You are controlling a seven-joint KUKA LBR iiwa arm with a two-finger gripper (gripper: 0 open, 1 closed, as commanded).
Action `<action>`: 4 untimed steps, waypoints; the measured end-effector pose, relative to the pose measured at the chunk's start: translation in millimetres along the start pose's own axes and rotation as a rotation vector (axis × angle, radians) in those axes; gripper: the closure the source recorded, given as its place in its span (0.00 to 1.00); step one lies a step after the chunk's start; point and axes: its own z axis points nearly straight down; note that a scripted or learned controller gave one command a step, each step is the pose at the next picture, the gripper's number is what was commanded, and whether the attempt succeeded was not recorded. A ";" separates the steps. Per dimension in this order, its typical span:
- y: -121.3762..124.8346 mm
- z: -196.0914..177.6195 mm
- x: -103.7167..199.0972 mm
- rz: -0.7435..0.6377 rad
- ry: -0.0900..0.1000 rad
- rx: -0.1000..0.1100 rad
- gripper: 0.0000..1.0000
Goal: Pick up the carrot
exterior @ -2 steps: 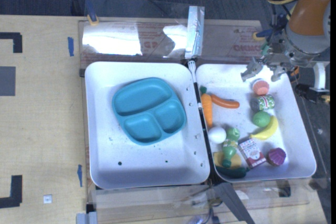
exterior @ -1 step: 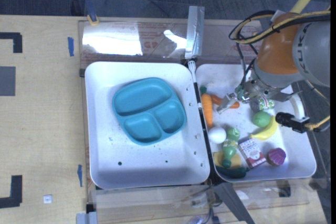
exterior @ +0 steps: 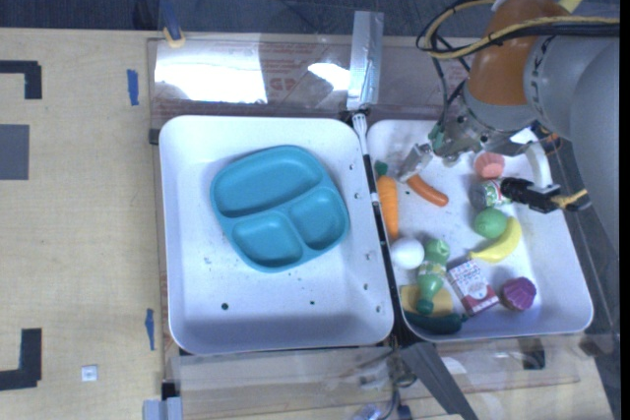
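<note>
The jaws (exterior: pixel 425 155) hang over the far left part of the right bin (exterior: pixel 576 285), pointing down and to the left; whether they stand apart or together I cannot tell, since the metal tips blur against the white floor. Nothing shows between them.

Taking the carrot (exterior: pixel 389 205) as the landmark: it lies lengthwise along the right bin's left wall, green top toward the far end, just below and to the left of the jaws, apart from them. Just to its right, near the jaws, lies a small orange-red pepper-like piece (exterior: pixel 428 190). Nearer the camera from the carrot's tip sits a white egg-shaped thing (exterior: pixel 407 254), with green toy vegetables (exterior: pixel 430 282) beside it. Further right of the carrot are a green ball (exterior: pixel 489 222), a yellow banana (exterior: pixel 500 244), a pink piece (exterior: pixel 490 164), a small red-and-white carton (exterior: pixel 471 285) and a purple item (exterior: pixel 519 292).

Left of the carrot, across the bin walls, the left bin (exterior: pixel 197 300) holds a blue divided plate (exterior: pixel 281 206). The arm's orange band (exterior: pixel 512 54) shows above the jaws, at the far right.
</note>
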 end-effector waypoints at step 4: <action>-172.4 -24.0 41.2 -1.976 -0.002 -0.003 0.00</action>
